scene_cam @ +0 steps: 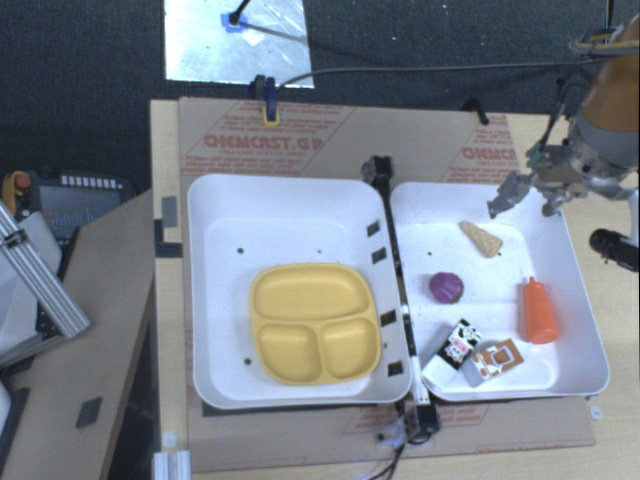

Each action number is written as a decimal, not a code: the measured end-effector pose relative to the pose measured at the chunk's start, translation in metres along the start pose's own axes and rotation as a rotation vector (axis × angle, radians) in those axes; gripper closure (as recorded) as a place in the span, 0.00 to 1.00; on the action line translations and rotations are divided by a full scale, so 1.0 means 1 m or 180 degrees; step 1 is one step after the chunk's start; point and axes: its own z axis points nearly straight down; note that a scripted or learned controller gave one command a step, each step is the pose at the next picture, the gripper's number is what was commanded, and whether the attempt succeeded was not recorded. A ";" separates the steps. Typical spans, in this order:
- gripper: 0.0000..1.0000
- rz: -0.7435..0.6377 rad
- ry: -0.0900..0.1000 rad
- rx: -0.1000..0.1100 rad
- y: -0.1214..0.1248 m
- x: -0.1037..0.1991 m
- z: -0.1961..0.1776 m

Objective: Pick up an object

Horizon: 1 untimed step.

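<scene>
A tan bench [165, 168] stands on dark, speckled floor [80, 58]. Brown protective sheeting [330, 133] printed with red lettering covers the bench top, held at the far edge by a blue and yellow clamp [266, 100]. Beyond the far edge a shiny silver sheet [238, 28] lies on the floor. At the bench's left edge sit a lower tan surface [90, 308], an aluminium rail [40, 278] and a dark control box [85, 196]. Light falls evenly.
</scene>
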 end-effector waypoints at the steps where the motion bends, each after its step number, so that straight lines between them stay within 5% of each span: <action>1: 0.00 -0.0008 -0.0006 -0.0037 0.002 0.000 -0.007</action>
